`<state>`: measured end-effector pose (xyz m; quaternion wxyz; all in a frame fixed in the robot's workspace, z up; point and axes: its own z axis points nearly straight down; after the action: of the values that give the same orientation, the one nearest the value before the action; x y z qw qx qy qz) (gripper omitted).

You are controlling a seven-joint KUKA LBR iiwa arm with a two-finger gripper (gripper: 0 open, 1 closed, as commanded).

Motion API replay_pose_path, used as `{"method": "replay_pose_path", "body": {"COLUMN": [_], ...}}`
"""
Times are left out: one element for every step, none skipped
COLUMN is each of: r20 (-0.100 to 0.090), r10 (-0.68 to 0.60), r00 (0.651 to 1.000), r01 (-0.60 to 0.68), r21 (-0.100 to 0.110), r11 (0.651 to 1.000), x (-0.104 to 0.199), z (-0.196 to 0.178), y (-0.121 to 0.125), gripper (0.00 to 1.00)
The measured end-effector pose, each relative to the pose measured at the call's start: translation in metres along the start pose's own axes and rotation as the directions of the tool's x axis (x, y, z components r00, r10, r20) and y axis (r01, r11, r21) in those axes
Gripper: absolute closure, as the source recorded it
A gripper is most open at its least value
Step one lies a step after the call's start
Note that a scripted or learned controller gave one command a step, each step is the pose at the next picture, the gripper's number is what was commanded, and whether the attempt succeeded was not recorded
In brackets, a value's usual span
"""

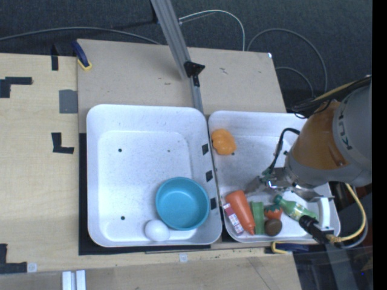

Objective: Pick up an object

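My gripper [271, 180] hangs low in the right bin [254, 125], under the arm's orange band [319, 139]. It is just above a pile at the bin's front. The pile holds an orange carrot [242, 208], a red and white packet [232, 218], a green block [258, 217], a small red piece [273, 212], a brown round piece [273, 226] and a green bottle [295, 208]. The gripper sits between the carrot and the bottle. An orange fruit [223, 141] lies alone at the bin's far left.
The left bin [115, 125] holds a blue bowl [182, 203] and a white ball [156, 229] at its front right. A grey pole [171, 26] slants over the bench behind the bins. Cables lie at the back right.
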<state>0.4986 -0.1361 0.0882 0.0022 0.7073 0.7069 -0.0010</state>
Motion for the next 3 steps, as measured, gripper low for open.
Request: {"method": "replay_pose_path", "body": {"r20": [-0.003, -0.004, -0.003], "r10": [-0.002, -0.002, -0.001], "r00": [1.000, 1.000, 1.000], "r01": [0.002, 0.002, 0.001], "r21": [0.002, 0.000, -0.001], "r11": [1.000, 1.000, 1.000], "x": [0.001, -0.001, -0.010], "z": [-0.011, -0.053, -0.102], "y": [0.000, 0.001, -0.003], "gripper": [1.00, 1.00, 1.00]}}
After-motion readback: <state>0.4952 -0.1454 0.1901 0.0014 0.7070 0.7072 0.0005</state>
